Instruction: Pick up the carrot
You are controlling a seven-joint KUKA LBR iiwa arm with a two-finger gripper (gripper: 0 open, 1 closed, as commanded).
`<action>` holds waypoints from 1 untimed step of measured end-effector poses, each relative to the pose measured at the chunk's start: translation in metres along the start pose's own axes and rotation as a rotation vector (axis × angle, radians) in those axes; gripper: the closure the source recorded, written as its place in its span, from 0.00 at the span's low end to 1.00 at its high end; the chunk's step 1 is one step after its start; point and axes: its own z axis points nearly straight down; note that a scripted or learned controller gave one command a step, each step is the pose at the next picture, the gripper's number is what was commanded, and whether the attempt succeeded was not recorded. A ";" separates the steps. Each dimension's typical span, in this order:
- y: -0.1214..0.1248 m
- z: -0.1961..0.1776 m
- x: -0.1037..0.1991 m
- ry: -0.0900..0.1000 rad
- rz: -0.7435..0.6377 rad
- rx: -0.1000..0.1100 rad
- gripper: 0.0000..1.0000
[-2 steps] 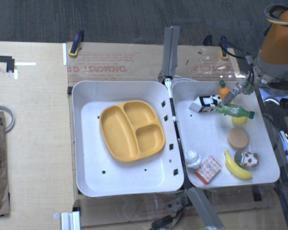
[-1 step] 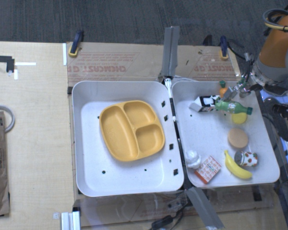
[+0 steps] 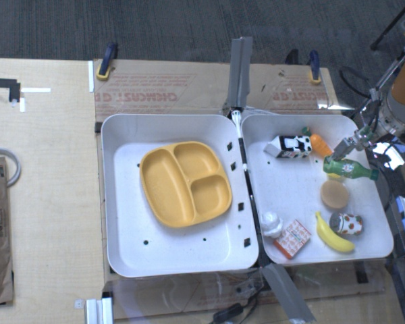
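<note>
Carrot in right bin, upper right of frame, touching cow-print carton. Gripper just right of carrot; finger opening impossible to tell, nothing visibly held.

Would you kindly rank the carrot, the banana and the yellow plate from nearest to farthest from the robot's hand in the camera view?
1. Carrot, just left of the hand, at the right bin's far side.
2. Banana, near the right bin's front edge.
3. Yellow plate, in the left bin.

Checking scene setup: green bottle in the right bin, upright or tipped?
Tipped. The green bottle lies on its side on the right bin floor, its length running across the bin, below the carrot.
</note>
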 end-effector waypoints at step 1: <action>0.000 -0.009 -0.001 -0.001 0.002 -0.001 1.00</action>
